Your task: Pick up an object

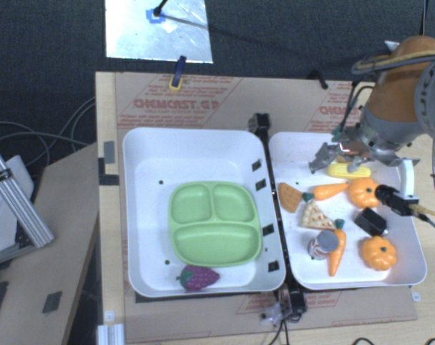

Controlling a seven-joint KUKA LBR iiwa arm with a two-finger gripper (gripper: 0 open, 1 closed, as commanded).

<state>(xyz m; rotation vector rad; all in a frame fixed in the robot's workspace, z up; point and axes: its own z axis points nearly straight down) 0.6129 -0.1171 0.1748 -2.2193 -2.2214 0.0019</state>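
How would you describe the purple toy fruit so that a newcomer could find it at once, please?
Start at the left white plastic bin, which holds a light green three-compartment plate. Just below the plate's near left corner, against the bin's front wall, lies the purple bunch of toy grapes. It is the only purple item, and the only loose toy in that bin.

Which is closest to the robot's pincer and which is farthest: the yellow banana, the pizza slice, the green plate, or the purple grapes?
Going out from the pincer in the camera view:
1. Yellow banana, right beside the pincer, at the back of the right bin.
2. Pizza slice, mid right bin, toward the divider.
3. Green plate, middle of the left bin.
4. Purple grapes, front edge of the left bin.
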